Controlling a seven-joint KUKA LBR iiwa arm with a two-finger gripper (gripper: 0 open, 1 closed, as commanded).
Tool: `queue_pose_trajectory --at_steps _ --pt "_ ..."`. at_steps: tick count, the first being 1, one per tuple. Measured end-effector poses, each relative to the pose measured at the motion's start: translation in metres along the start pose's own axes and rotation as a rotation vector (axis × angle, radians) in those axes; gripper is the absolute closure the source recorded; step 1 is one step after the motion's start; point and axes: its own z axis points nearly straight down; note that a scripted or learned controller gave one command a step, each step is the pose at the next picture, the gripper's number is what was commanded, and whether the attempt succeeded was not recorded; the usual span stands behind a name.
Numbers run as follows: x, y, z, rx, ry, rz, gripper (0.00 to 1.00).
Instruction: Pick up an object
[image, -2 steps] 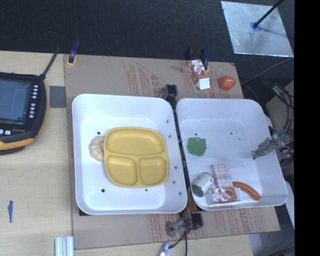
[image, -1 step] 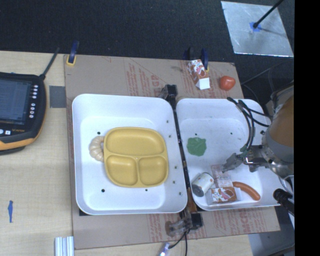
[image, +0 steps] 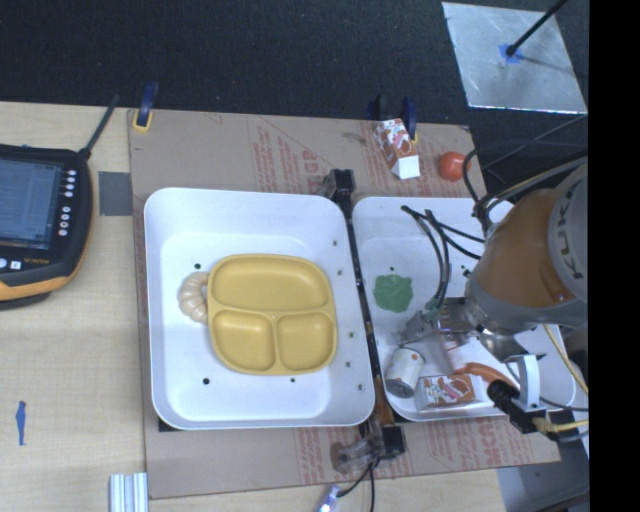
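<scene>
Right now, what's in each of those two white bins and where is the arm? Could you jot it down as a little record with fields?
left bin: yellow divided plate, with a beige lumpy object at its left edge
right bin: green lump, small white-and-grey can lying on its side, flat printed packet
arm: over the right bin's right side
gripper: low, beside the green lump
behind the bins: small carton, red ball

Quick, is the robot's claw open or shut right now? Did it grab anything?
Claw: low in the right bin, between the green lump and the small can. Open or shut cannot be told, and nothing is seen in it.
</scene>
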Motion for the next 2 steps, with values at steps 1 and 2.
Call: queue_pose_trajectory --at_steps 1,2 --pt "0.001 -0.003 -0.007 0.011 0.005 -0.007 1.00" --pt "-0.066 -0.022 -0.066 0.008 0.006 0.002 1.00"
